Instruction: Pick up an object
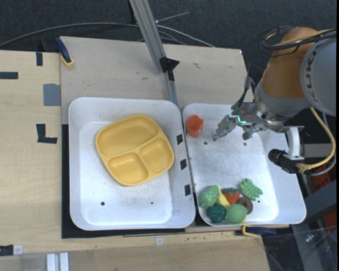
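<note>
My gripper [233, 133] hovers over the upper part of the right bin [271, 174], open, with nothing between its fingers. An orange block [194, 125] stands at that bin's upper left corner, a short way left of the gripper and apart from it. A cluster of small toy foods lies at the bin's front edge: a light green piece [209, 196], a teal piece [217, 213], a round green piece [236, 213], a red piece [232, 196] and a leafy green piece [251, 188].
The left bin [85, 168] holds a yellow divided plate [135, 149]. A grey metal post [150, 33] slants down to the wall between the two bins. The arm's grey and orange body [296, 66] rises at the right.
</note>
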`<action>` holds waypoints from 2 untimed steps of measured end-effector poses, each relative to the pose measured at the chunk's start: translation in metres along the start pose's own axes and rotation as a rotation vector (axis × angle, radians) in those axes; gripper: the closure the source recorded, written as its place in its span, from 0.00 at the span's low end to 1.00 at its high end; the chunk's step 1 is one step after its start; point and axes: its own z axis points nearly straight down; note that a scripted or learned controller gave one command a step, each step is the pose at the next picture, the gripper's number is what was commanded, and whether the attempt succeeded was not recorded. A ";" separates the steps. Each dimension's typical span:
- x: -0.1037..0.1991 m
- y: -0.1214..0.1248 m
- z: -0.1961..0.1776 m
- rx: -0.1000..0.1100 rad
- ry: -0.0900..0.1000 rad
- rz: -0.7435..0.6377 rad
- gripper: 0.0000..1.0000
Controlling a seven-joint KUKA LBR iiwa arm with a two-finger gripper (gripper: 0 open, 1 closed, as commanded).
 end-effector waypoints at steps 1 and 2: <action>0.004 0.003 0.045 0.004 -0.001 0.000 0.00; -0.004 -0.001 0.095 0.005 -0.001 0.001 0.00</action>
